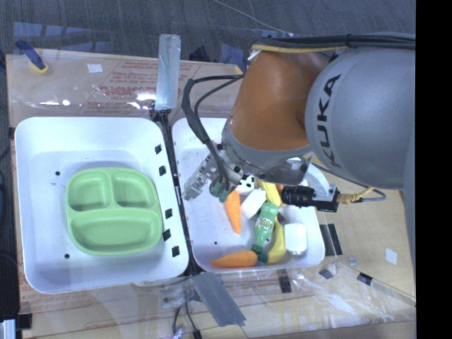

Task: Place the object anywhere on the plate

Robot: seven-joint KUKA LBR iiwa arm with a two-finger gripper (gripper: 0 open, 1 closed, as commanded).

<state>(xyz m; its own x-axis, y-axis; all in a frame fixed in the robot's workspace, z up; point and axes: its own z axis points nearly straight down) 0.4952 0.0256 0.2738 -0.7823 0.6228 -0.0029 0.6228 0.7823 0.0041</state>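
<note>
A green divided plate (113, 210) lies in the left white bin (28, 154), with nothing on it. The right bin (205, 253) holds a pile of toy food: an orange carrot (234, 212), a second carrot (235, 260) along the front wall, a green bottle (265, 224), a yellow banana (278, 244) and a white block (253, 202). My gripper (203, 180) hangs low over the left part of the right bin, just left of the first carrot. Nothing can be made out in its grasp. The arm's orange band and grey body hide the back of that bin.
A white cup-like piece (296, 237) lies at the right of the pile, and a small black-and-white item (246, 183) sits under the wrist. The divider (173, 189) between the bins runs just left of the gripper. Cables (194, 97) loop above the wrist.
</note>
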